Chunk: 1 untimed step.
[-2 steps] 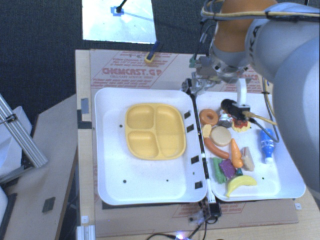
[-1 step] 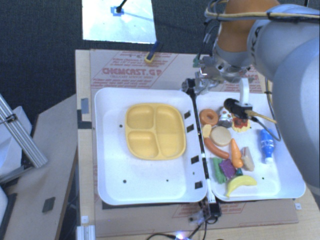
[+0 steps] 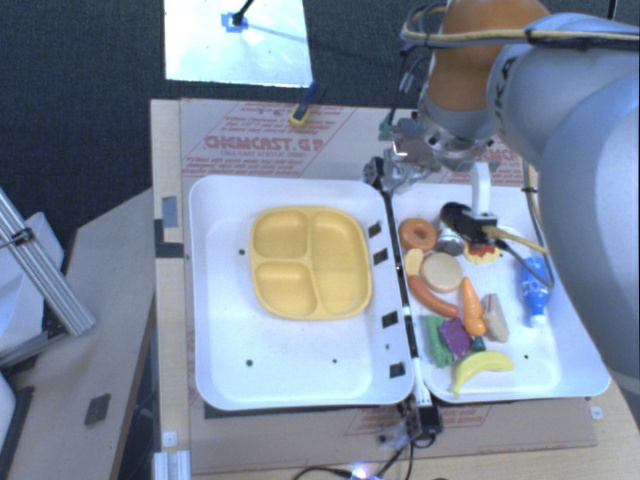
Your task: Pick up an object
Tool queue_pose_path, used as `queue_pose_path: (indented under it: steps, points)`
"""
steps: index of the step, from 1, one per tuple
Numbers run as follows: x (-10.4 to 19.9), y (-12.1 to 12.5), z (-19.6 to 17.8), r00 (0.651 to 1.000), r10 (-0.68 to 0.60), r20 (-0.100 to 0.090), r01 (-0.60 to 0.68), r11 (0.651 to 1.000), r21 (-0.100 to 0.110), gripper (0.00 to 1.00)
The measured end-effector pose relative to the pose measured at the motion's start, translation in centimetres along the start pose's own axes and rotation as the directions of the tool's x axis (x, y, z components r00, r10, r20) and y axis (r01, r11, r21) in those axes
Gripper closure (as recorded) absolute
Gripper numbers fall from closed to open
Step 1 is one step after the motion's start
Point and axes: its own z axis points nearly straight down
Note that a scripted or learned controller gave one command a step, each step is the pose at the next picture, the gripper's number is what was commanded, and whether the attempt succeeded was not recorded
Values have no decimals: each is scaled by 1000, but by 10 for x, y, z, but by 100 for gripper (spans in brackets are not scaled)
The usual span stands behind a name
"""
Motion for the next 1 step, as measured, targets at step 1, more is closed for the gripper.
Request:
queue_pose_path:
  steps: [1]
  points:
    - [3, 1, -1, 1000, 0, 0, 0, 1000, -1, 100]
